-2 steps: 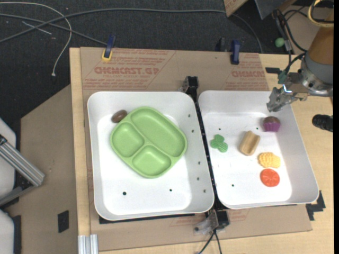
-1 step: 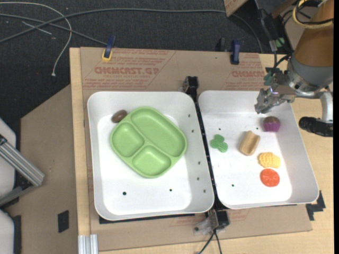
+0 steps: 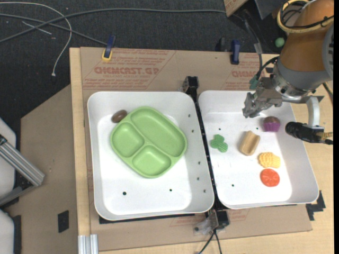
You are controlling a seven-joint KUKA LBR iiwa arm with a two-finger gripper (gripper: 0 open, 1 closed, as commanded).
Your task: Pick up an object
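The right bin holds a green broccoli-like piece, a tan cylinder, a purple round item, a yellow corn-like piece and a red-orange round item. My gripper hangs over the upper part of that bin, above and left of the purple item and above the tan cylinder. Nothing shows between its fingers. From this angle I cannot make out how far apart they stand.
The left bin holds a green three-compartment plate and a small brown item at its upper left. A black clamp sits between the bins at the back. Blue clips hold the cardboard's far edge.
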